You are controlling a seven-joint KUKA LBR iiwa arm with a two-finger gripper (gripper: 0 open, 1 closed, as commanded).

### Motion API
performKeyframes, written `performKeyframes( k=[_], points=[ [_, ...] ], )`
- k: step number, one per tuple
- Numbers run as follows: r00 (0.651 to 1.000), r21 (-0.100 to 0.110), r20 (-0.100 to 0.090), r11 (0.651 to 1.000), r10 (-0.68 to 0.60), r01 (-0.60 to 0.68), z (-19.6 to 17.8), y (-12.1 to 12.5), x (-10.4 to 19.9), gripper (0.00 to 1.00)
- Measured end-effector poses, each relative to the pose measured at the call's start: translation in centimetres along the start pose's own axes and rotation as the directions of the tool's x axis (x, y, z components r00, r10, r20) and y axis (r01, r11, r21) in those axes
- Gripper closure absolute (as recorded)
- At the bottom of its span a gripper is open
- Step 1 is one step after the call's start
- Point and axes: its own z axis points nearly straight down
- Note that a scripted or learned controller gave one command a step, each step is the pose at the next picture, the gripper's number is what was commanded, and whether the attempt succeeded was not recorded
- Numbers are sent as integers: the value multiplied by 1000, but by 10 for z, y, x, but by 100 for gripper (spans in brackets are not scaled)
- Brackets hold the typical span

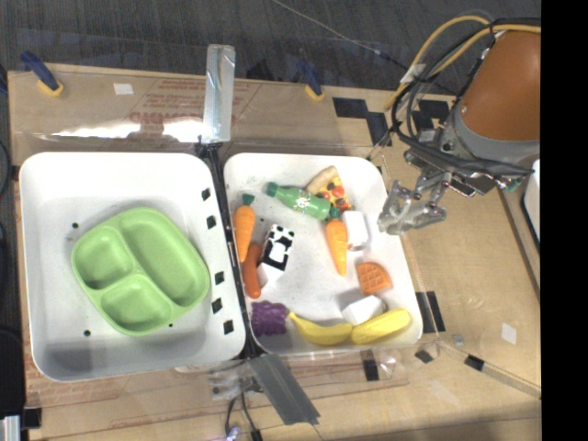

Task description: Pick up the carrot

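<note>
Gripper (411,211) right of carrot (337,243)

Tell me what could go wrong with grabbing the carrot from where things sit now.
1. Two carrots lie in the right bin: one against its left wall, one near the middle. The program may pick either.
2. The left carrot touches the wall and a hot dog, leaving little finger room.
3. The middle carrot sits beside a white block and the bottle, which may get bumped. The gripper hangs just outside the bin's right rim.
</note>
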Motion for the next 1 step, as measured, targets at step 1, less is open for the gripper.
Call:
performKeyframes(
  k=[1],
  points=[
    [976,2,-1,976,-218,218,-39,66,44,100]
  ],
)
